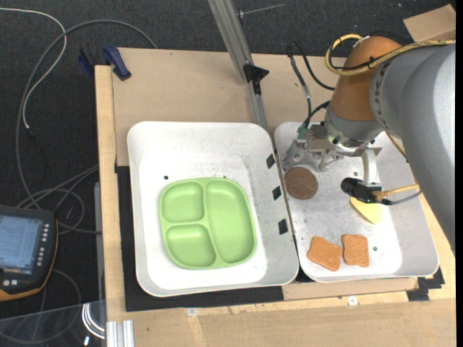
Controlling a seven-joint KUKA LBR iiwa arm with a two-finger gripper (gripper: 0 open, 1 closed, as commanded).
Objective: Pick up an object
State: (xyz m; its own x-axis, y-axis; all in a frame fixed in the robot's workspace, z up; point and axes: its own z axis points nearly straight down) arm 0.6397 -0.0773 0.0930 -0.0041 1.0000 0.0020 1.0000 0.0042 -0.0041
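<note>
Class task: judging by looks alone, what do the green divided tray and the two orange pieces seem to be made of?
Green divided tray: probably moulded plastic; even colour, smooth rounded compartments, soft sheen. Two orange pieces: possibly foam or plastic toy food; matte, slightly mottled surface, too small to tell further.

I see a tan wooden bench (181, 85) on dark carpet (43, 107), loose cables (32, 85) trailing left, and a handheld pendant (22, 248) at the near left.
</note>
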